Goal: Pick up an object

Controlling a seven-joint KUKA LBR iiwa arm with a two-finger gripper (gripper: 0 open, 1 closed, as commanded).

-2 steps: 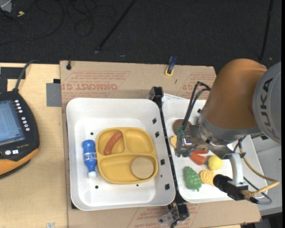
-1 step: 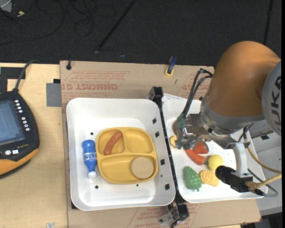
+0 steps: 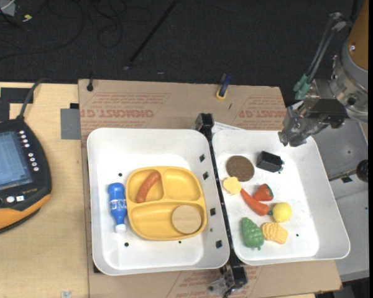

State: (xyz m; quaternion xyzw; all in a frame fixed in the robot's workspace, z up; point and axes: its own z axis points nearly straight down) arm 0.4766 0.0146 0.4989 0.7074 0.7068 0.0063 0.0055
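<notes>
Hovering over the far right corner of the right shallow white bin (image 3: 336, 228), two-finger gripper (image 3: 292, 135) on the grey arm with orange band (image 3: 354, 42); nothing visible between its fingers, how far apart they stand is not clear from this angle

Right bin contents: small black block (image 3: 269, 161) at far middle, near the gripper but apart from it; round brown disc (image 3: 240, 167) just left of the block; pale yellow flat piece (image 3: 232, 185) touching the disc's near edge; orange carrot-like toy (image 3: 253, 202) slanting toward near right; red pepper-like toy (image 3: 263, 192) against the carrot; yellow lemon-like ball (image 3: 281, 212) just right of the carrot tip; green broccoli-like toy (image 3: 251, 233) and yellow corn-like toy (image 3: 274, 232) side by side at the near end

Left shallow white bin (image 3: 105, 148): yellow divided plastic plate (image 3: 168, 194) holding a reddish sausage toy (image 3: 147, 186) in the far left compartment and a tan round disc (image 3: 187, 219) in the near compartment; blue and white small bottle (image 3: 117, 206) lying just left of the plate

Black and orange tablet-like pendant (image 3: 12, 176) on the bench far left, well apart from the bins
</notes>
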